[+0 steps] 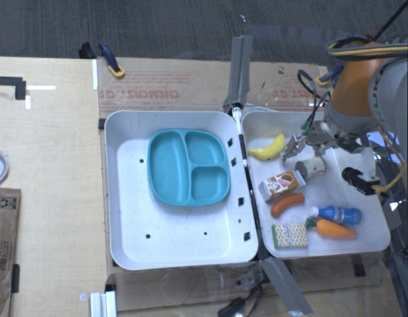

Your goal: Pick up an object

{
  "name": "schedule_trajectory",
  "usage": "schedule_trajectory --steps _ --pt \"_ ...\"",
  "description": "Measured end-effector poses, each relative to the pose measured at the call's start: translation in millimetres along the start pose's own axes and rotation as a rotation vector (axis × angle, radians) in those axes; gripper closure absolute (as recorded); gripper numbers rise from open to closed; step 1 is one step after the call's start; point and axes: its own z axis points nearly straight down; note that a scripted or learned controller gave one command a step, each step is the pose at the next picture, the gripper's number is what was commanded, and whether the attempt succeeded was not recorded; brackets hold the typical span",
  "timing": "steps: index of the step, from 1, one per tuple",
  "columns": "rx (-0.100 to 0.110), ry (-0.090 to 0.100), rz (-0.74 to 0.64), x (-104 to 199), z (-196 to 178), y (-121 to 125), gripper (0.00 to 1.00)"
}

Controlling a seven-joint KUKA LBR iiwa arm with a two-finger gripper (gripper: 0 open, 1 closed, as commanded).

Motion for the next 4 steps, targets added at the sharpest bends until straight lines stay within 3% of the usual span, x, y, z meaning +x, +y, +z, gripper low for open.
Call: schedule_trajectory --steps 1,2,3,4 --pt "-0.002 -0.001 0.002 -1 -10 0 1.0" --pt "-0.003 -0.002 0.004 -2 -19 1 1.0" --pt "-0.002 -0.002 0.004 -2 -19 0 0.0" --pt "-0.001 0.0 -0.216 44 0 -16 0.0"
